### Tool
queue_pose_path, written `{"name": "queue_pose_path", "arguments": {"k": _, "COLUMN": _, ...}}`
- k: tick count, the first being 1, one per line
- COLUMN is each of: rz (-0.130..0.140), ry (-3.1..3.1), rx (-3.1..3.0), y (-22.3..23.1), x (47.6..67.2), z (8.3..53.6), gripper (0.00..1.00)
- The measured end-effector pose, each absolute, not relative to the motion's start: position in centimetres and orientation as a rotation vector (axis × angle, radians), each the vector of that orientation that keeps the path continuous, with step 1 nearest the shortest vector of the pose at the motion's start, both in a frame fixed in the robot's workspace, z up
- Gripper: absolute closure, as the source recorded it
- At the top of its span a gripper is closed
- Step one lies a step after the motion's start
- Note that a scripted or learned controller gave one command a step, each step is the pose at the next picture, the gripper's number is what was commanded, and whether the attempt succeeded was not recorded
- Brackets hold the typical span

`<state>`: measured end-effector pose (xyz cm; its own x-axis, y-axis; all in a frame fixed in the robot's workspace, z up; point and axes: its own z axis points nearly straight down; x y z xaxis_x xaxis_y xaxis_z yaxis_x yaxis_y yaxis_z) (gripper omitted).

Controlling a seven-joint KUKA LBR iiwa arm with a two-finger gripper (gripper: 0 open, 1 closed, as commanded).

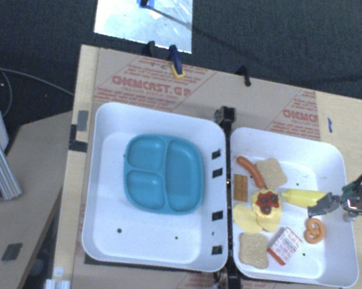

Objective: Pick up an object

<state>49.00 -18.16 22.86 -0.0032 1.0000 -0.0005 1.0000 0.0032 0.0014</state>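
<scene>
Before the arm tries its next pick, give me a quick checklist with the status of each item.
1. End effector over the right bin: ok.
2. Something gripped already: cannot tell.
3. Nearest target, the yellow banana, lies just beside the end effector: ok.
4. Room around the banana: not ok, the red-topped pastry crowds its end.
5. Pretzel lies apart and reachable: ok.
6. Blue divided plate sits in the left bin, out of the way: ok.

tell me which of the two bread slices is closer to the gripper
The upper bread slice, beside the sausage; the lower bread slice lies farther from the gripper.
</scene>
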Motion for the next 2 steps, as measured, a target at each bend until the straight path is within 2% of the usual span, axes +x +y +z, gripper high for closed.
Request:
{"name": "queue_pose_path", "arguments": {"k": 1, "rz": -0.001, "ry": 2.232, "rx": 2.214, "y": -12.7, "x": 49.0, "z": 9.9, "gripper": 0.00}}
{"name": "queue_pose_path", "arguments": {"k": 2, "rz": 0.014, "ry": 2.233, "rx": 2.204, "y": -4.2, "x": 48.9, "z": 18.9, "gripper": 0.00}}
